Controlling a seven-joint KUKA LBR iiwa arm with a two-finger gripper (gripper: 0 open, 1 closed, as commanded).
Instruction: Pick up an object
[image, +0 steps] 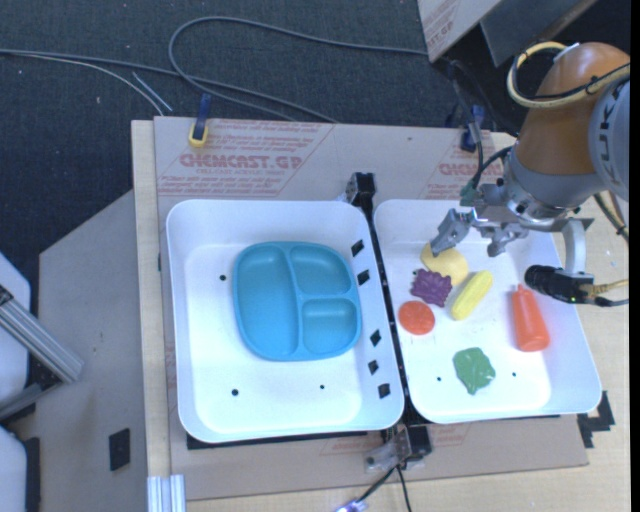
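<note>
Two white bins sit side by side on the table. Nearest in the right bin (575, 385) lies a green piece (474, 368), then an orange carrot (530, 318), a red-orange disc (417, 318), purple grapes (432, 287) and corn (471, 294). Farther back, the gripper (472, 228) hangs with fingers spread over a yellow lump (449, 263), partly hiding it. The left bin (190, 330) holds a blue tray (296, 300).

Glossy white plastic bins (200, 400) hold a smooth, matt blue plastic tray (297, 300).
</note>
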